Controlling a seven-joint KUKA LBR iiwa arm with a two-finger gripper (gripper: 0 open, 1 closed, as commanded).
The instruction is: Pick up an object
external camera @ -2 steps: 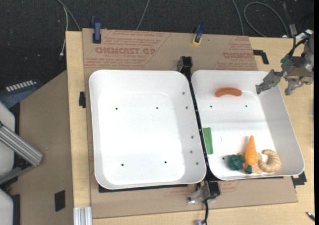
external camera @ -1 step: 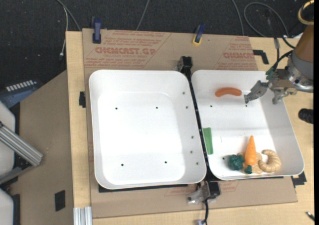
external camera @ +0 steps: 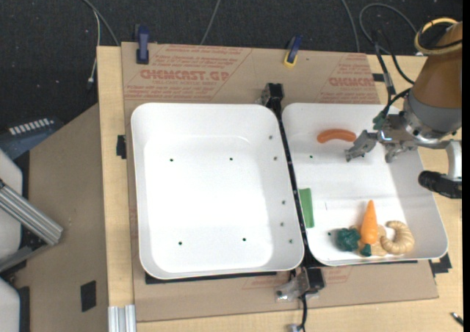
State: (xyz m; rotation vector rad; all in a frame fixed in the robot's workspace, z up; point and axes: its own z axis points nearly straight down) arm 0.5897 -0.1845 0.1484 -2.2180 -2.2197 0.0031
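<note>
My gripper hangs over the back of the right bin, with its two fingers spread apart and nothing between them. An orange sausage-shaped piece lies just left of the left fingertip. At the bin's front lie an orange carrot, a dark green object and a beige curled piece, close together. A flat green strip rests against the bin's left wall.
The left bin stands beside the right one, their walls touching along the middle. A cardboard sheet lies under both. Blue and yellow clamps sit at the back edge. Cables trail behind.
</note>
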